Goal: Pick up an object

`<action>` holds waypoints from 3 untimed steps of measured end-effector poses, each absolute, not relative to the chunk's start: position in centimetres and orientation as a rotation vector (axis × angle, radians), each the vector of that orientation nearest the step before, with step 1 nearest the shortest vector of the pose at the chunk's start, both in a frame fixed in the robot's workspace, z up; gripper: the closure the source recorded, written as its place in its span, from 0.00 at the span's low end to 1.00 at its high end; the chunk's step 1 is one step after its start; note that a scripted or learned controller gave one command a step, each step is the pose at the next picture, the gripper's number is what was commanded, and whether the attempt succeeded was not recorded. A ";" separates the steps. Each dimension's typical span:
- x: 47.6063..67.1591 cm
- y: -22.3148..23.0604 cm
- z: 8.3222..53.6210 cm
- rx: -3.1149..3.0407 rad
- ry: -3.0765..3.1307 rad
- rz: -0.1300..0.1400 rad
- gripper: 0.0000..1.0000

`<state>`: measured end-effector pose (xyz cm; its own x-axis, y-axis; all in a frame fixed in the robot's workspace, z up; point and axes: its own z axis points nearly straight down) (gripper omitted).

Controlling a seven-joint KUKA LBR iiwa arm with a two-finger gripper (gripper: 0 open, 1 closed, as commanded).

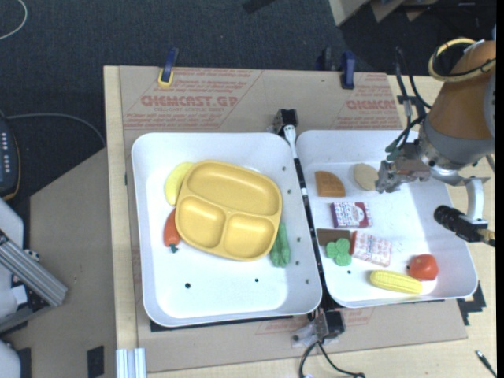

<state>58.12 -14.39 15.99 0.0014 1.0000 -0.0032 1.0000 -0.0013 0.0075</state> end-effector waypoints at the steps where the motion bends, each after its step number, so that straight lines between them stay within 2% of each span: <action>1: 58.1 -13.7 20.6 2.215 2.218 0.006 1.00; 2: 58.2 -13.7 22.7 2.217 2.219 0.004 1.00; 3: 55.0 -8.3 22.5 2.220 2.230 0.000 1.00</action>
